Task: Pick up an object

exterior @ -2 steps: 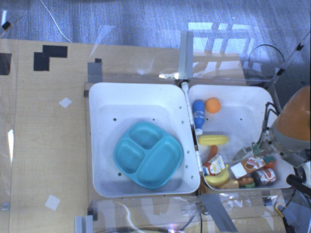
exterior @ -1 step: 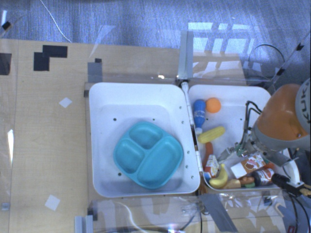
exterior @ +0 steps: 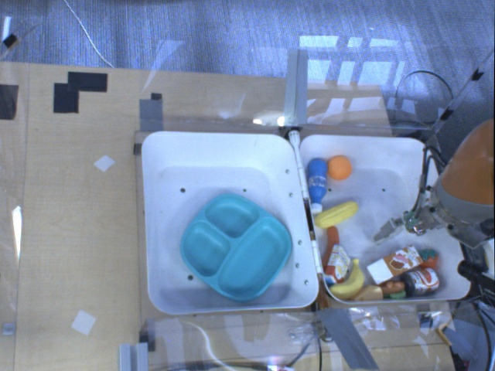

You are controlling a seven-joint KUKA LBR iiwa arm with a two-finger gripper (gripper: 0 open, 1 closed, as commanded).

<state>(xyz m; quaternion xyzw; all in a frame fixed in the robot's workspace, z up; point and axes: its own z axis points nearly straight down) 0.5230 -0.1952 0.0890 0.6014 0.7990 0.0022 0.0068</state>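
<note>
My gripper (exterior: 401,229) hangs over the right bin (exterior: 371,195), near its right wall, under the arm's orange band (exterior: 472,168). Its fingers stand open with nothing between them. One fingertip (exterior: 381,234) points left over bare bin floor. Just below it lie an orange-and-white packet (exterior: 398,263) and a dark can (exterior: 422,282). Further left are a yellow oblong piece (exterior: 336,214), a red-and-white packet (exterior: 335,260) and a banana (exterior: 352,280). At the bin's far left, a blue bottle (exterior: 316,178) lies beside an orange ball (exterior: 339,167).
The left bin (exterior: 178,168) holds a turquoise divided plate (exterior: 236,245). A thin wall (exterior: 303,199) separates the two bins. Cables (exterior: 421,83) loop behind the right bin. Wooden bench surface (exterior: 69,207) stretches to the left.
</note>
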